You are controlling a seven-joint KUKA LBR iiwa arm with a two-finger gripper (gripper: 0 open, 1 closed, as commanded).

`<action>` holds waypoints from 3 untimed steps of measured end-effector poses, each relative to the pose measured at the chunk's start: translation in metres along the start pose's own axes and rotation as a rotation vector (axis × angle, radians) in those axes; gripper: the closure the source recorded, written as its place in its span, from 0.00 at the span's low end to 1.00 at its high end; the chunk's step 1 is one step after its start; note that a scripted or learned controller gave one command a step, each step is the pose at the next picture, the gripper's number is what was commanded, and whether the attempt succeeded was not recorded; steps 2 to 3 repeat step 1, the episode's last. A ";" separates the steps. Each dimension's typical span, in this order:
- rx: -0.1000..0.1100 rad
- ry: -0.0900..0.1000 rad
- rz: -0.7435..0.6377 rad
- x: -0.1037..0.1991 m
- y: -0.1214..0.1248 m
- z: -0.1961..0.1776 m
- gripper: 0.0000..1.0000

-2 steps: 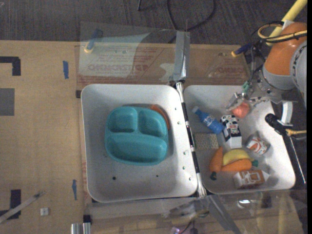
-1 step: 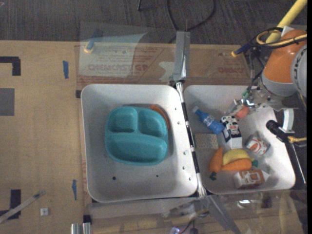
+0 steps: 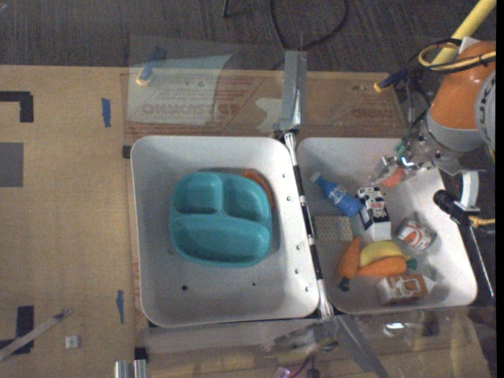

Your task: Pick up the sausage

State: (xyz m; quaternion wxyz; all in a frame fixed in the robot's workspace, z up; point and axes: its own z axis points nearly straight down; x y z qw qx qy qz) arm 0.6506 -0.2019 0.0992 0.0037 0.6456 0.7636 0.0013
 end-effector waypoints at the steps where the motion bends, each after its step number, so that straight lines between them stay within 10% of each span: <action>1: 0.002 0.002 -0.069 0.052 0.026 -0.100 1.00; 3: 0.002 0.002 -0.069 0.052 0.026 -0.100 1.00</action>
